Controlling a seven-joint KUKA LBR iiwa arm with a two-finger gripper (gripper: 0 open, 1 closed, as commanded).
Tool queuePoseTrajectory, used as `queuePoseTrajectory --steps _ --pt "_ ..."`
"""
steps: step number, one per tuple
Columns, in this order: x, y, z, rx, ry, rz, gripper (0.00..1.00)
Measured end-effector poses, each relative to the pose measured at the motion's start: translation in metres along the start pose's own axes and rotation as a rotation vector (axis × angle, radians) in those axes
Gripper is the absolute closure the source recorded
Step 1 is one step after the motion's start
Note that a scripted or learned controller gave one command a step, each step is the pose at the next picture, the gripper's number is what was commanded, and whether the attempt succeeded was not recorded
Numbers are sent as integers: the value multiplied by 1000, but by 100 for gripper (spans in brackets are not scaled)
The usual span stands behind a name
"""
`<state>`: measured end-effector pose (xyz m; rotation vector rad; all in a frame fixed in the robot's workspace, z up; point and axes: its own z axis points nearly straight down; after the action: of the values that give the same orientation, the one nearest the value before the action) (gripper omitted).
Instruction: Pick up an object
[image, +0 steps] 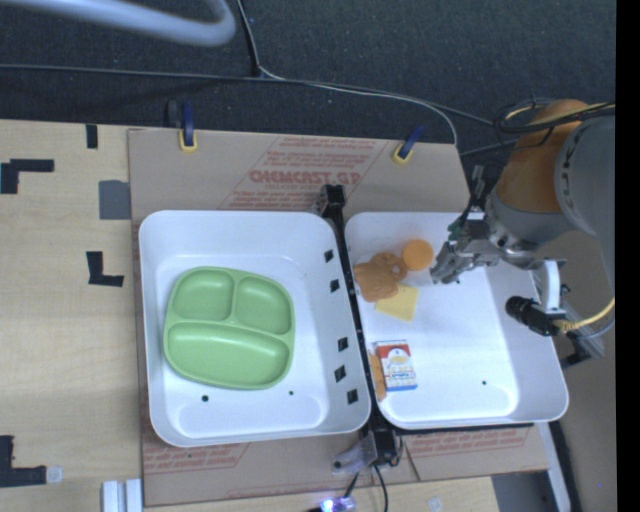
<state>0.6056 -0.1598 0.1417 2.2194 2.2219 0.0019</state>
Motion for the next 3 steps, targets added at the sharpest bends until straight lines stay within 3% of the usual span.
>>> queuePoseTrajectory --steps 2,3 --pt "2 3 -96 -3 -1 -1 100" --pt "58 -3 -84 3 1 -5 100"
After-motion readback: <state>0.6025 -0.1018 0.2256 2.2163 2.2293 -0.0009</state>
